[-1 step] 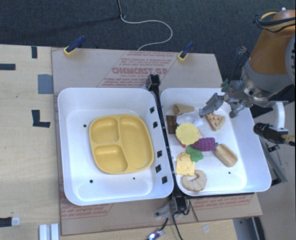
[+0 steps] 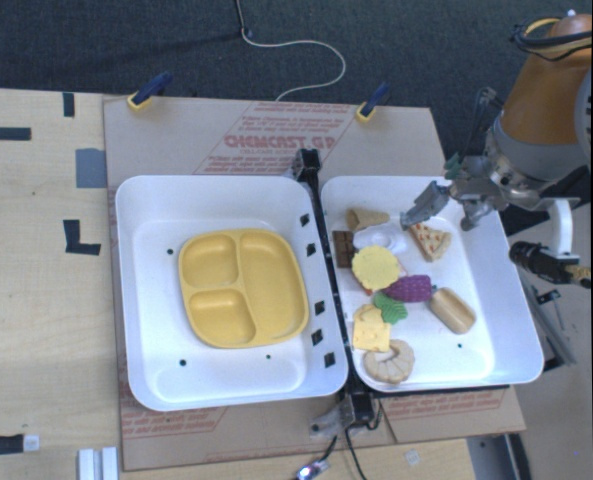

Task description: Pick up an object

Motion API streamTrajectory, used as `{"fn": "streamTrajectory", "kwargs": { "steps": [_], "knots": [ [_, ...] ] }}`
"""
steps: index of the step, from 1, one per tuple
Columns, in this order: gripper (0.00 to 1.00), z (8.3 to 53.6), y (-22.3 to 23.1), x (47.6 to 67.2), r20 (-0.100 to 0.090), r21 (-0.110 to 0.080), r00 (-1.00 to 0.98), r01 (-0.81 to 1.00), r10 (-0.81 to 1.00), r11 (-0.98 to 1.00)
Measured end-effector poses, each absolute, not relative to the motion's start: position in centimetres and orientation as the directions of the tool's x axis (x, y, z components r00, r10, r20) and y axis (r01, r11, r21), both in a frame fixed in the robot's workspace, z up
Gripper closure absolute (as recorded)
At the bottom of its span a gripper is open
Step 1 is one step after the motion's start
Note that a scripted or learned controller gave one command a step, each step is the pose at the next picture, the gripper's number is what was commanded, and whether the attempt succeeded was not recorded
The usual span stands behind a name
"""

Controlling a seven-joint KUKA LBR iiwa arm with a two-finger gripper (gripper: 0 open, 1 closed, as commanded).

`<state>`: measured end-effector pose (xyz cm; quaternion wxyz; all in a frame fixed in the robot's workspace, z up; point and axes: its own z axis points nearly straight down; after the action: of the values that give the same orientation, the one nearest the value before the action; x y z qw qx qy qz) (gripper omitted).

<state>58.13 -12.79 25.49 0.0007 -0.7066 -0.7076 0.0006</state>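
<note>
Two white bins side by side on the surface, hand (image 2: 446, 205) spread open and holding nothing above the right bin (image 2: 496, 298), pizza-slice toy (image 2: 431, 239) just below it, yellow divided plate (image 2: 243, 288) in the left bin (image 2: 146, 268).

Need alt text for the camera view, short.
The gripper hangs over the far part of the right bin, above toy food including a pizza slice, purple grapes and a hot dog bun. The left bin holds a yellow divided tray.
</note>
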Motion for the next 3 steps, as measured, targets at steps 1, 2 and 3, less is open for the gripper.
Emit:
{"fn": "streamTrajectory", "kwargs": {
  "steps": [1,2,3],
  "knots": [
    [0.00,20.8,-13.1,58.8,-0.001,-0.005,-0.002,1.000,1.000,0.002],
    [0.00,14.5,-12.8,58.1,0.000,-0.007,-0.002,1.000,1.000,0.002],
    [0.00,8.7,-12.7,58.9,-0.006,0.004,-0.002,1.000,1.000,0.002]
  ]
}}
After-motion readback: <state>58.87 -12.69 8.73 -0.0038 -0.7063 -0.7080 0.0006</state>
